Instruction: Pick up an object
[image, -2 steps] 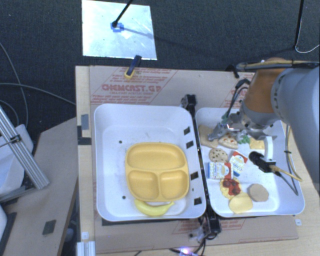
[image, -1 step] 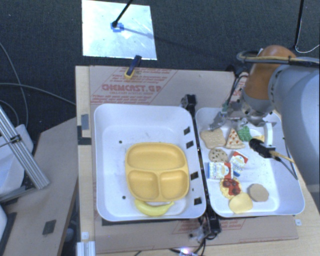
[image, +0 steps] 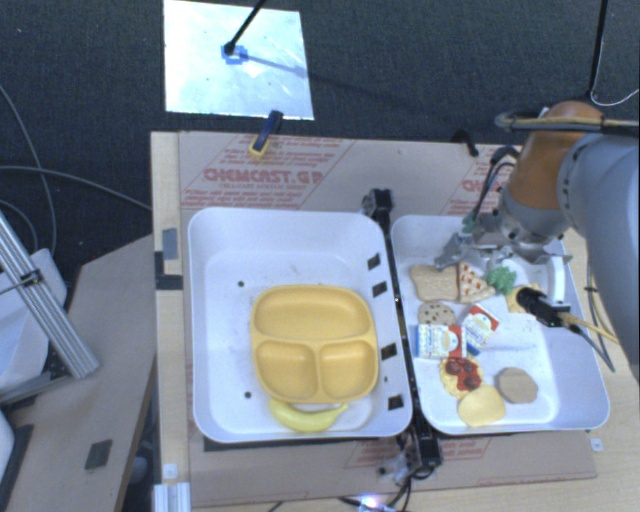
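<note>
- Nearest, against the front wall of the left bin (image: 215, 300): banana (image: 307, 413), tucked partly under the front edge of the plate (image: 315, 340), so awkward to reach from above.
- Flat in the middle of that bin, wells up and bare; likely too broad for this gripper to take.
- Strewn loose across the right bin (image: 585, 405), small toy foods, mostly lying flat and several touching: yellow piece (image: 482, 405) and brown disc (image: 517, 385) at the front, red-topped piece (image: 462, 373) just behind, cartons (image: 438, 340) and cookie (image: 435, 313) in the middle, toast (image: 435, 282) and pizza slice (image: 472, 283) side by side at the back.
- Low over the far end of that bin: gripper (image: 468, 248), just above toast and pizza slice, green piece (image: 500, 275) close beside; probably lined up on one of those two, being nearest.
- Spread or pressed together: cannot tell, the tip a grey blur against white; nothing seen pinched.
- Pick not yet made; thin flat slices, so some risk of slipping off or nudging a neighbour.
</note>
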